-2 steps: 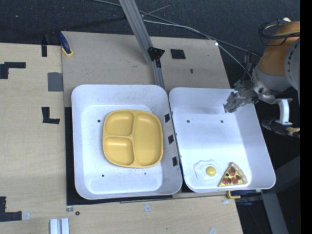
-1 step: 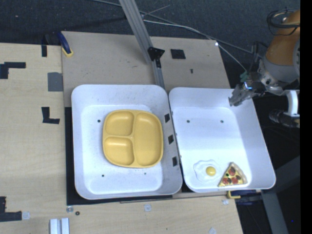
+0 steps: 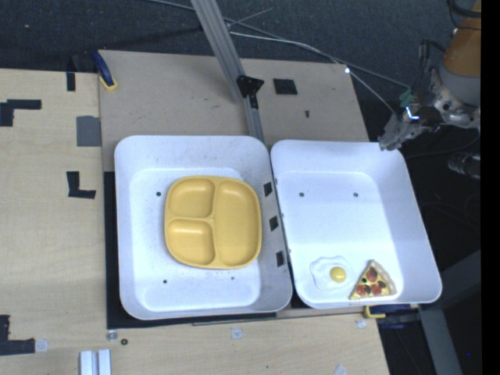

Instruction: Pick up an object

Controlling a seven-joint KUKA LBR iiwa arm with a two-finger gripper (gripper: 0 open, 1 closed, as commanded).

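Pizza slice (image 3: 373,280) tip points up, long axis near-vertical

Plywood bench (image 3: 187,92) on dark carpeted floor (image 3: 94,14).

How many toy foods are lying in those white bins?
2, both in the right bin's near corner: a fried egg and, right of it, a pizza slice. Nothing looks hidden.

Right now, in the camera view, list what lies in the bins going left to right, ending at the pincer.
Yellow divided plate in the left bin → fried egg → pizza slice, both in the right bin → pincer above that bin's far right corner.
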